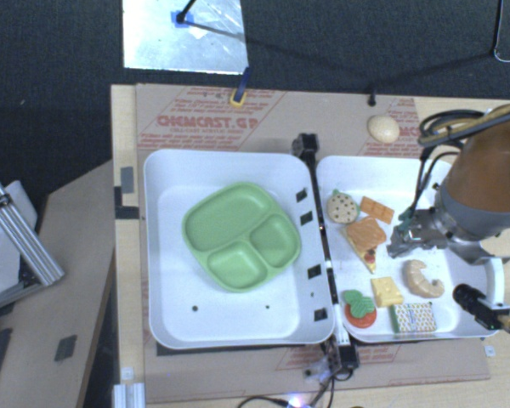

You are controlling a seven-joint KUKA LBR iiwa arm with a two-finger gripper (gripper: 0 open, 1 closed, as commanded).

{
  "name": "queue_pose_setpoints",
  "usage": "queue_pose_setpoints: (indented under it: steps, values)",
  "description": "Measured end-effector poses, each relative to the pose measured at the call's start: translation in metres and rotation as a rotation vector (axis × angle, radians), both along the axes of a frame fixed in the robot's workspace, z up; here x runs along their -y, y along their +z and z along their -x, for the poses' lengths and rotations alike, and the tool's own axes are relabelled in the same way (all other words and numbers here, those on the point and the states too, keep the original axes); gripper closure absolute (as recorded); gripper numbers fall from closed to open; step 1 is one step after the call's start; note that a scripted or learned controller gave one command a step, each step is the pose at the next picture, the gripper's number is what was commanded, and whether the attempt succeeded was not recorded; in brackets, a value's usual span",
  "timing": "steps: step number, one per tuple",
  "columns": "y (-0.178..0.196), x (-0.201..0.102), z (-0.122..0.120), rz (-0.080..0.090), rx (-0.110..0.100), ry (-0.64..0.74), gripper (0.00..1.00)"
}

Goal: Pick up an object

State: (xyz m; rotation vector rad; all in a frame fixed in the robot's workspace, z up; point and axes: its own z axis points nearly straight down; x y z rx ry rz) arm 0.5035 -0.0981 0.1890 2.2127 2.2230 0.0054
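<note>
White plastic makes up both shallow bins on the bench. The left bin (166,313) holds a pale green divided plate (240,235) with three compartments, lying near the bin's middle. The right bin (459,334) holds the small food-shaped pieces. Taking the pizza slice (365,238) as the landmark: a round cookie with dark specks (342,206) lies just above and to its left, and an orange cracker (376,208) lies just above it, to the cookie's right. Below the slice sits a yellow cheese block (387,291); further down to the left of that is a red tomato with green leaves (359,307), and to the right of the tomato a speckled green-edged packet (414,318). A pale croissant (422,278) lies to the lower right of the slice.

The gripper (408,239) hangs just right of the pizza slice and just above the croissant, with the grey arm (484,185) and its orange band behind it. Nothing shows between its fingers; whether they are spread or closed I cannot tell. Beyond the bin, well above the slice, a beige egg-shaped thing (383,127) rests on the cardboard (204,121).
</note>
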Motion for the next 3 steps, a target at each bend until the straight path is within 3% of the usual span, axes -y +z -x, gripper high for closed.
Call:
queue_pose_setpoints:
  steps: [1,2,3]
  values:
    - [0.038,0.000,-0.002,0.000,0.000,0.000,1.00]
    - [0.032,-0.031,-0.043,-0.002,-0.001,0.004,1.00]
    - [0.040,-0.040,-0.097,-0.001,0.001,0.003,1.00]
